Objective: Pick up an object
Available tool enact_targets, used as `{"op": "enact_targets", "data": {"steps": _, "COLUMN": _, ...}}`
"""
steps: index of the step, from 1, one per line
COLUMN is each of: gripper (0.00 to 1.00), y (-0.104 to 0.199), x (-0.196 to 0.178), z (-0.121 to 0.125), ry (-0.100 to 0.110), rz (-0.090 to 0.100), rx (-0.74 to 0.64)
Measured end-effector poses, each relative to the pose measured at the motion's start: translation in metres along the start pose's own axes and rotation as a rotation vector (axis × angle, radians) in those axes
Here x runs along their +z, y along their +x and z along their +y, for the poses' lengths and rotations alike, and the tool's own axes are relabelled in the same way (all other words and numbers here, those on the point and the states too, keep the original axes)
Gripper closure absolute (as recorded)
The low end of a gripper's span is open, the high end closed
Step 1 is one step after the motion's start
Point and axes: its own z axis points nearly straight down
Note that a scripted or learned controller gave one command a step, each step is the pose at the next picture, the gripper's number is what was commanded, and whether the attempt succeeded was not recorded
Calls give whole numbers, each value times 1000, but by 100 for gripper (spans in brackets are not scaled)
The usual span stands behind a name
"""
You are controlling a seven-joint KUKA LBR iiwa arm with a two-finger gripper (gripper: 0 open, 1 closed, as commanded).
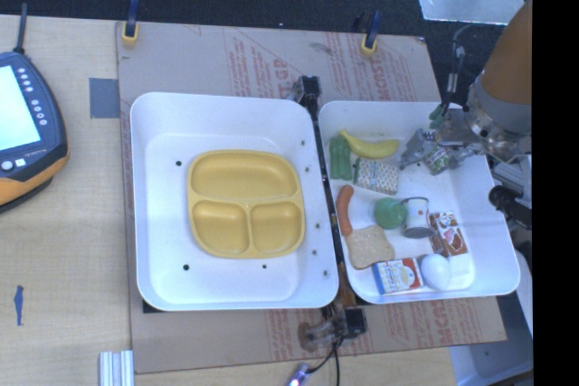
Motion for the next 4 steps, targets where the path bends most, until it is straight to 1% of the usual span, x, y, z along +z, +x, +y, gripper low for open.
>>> {"op": "enact_targets", "data": {"steps": 1, "gripper": 0, "y": -73, "x": 76, "z": 68, "ry": 0, "rz": 0, "rx": 3}}
{"op": "enact_targets", "data": {"steps": 2, "gripper": 0, "y": -72, "x": 113, "z": 84, "ry": -2, "rz": -1, "rx": -1}}
{"op": "enact_targets", "data": {"steps": 3, "gripper": 0, "y": -61, "x": 113, "z": 84, "ry": -1, "rz": 0, "rx": 1}}
{"op": "enact_targets", "data": {"steps": 4, "gripper": 100, "y": -62, "x": 102, "z": 84, "ry": 1, "rz": 1, "rx": -1}}
